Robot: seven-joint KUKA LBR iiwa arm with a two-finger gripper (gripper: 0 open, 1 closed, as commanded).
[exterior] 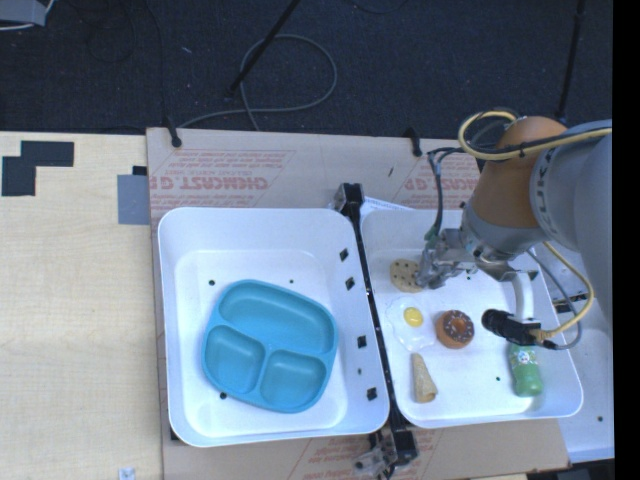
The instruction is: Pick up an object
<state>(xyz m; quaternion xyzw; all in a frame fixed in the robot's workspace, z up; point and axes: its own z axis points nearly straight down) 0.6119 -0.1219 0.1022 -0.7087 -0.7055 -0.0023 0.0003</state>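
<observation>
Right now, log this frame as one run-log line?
phase: reaching | hand: low in right bin, beside cookie | grasp: none seen | also in bin: fried egg, donut, cone, green bottle

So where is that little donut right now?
The donut lies in the right-hand bin, about in its middle, just right of the fried egg and left of the green bottle.

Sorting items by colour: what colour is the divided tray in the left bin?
Light blue tray, clearest in the camera view.
</observation>
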